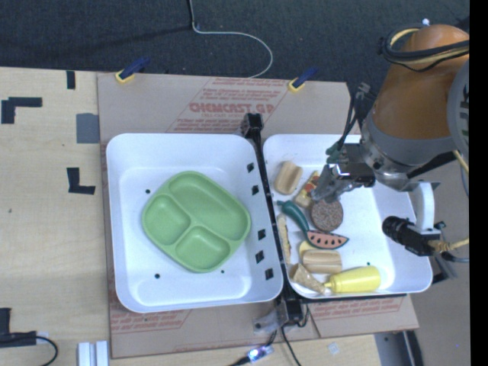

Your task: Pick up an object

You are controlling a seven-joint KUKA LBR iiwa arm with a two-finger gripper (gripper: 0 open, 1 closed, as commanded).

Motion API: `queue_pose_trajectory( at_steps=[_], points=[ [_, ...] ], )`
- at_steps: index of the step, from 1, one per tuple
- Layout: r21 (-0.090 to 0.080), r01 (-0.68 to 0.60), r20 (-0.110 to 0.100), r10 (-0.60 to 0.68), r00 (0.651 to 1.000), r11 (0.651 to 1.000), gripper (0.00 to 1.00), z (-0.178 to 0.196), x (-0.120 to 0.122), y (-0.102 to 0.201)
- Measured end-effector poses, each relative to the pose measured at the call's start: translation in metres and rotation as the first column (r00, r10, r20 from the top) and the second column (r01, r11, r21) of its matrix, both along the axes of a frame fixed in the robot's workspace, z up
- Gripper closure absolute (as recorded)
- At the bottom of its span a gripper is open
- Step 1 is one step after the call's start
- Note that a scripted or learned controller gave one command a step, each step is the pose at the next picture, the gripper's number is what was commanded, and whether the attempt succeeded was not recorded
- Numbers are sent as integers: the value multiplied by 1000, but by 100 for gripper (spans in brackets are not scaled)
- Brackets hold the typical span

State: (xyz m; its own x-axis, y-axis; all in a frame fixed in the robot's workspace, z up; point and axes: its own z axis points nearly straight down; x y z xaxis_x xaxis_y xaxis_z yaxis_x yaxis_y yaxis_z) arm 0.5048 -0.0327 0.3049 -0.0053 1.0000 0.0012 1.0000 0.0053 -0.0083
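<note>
I am hovering my tool, its state unclear to me, over the brown disc; likely light, stiff, flat; best pinched across its rim.

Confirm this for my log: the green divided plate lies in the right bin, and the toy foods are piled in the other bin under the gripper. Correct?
Not quite. The camera view shows the green divided plate in the left bin, not the right. The toy foods, such as the yellow piece and watermelon slice, are in the right bin, under the gripper.
</note>
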Motion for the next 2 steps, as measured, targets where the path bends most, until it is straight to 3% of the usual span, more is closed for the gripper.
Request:
queue_pose_trajectory(
  at_steps=[1,2],
  points=[
    [0,-1,-5,1,1000,1000,100,-86,-24,62],
    [0,3,18,-3,1000,1000,100,29,-20,52]
  ],
)
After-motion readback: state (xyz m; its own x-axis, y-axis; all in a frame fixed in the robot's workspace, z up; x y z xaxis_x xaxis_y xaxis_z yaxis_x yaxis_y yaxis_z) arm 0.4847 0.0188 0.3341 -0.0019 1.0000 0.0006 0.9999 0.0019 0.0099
